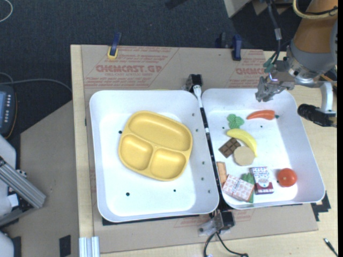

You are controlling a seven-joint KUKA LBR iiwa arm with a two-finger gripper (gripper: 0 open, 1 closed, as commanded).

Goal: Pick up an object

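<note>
On bench board (161,63): "CHEMCAST GP" print.

I see a yellow divided plate (155,145) in the white left bin (102,143). In the white right bin (305,143): yellow banana (242,138), orange carrot (261,114), red tomato (287,177), green leaf (235,120), brown chocolate (231,146), tan disc (243,156), red-and-white carton (261,180).

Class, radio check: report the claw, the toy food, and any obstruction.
Claw above right bin's far edge, nothing held. Carrot nearest, just below. Nothing blocking.
</note>
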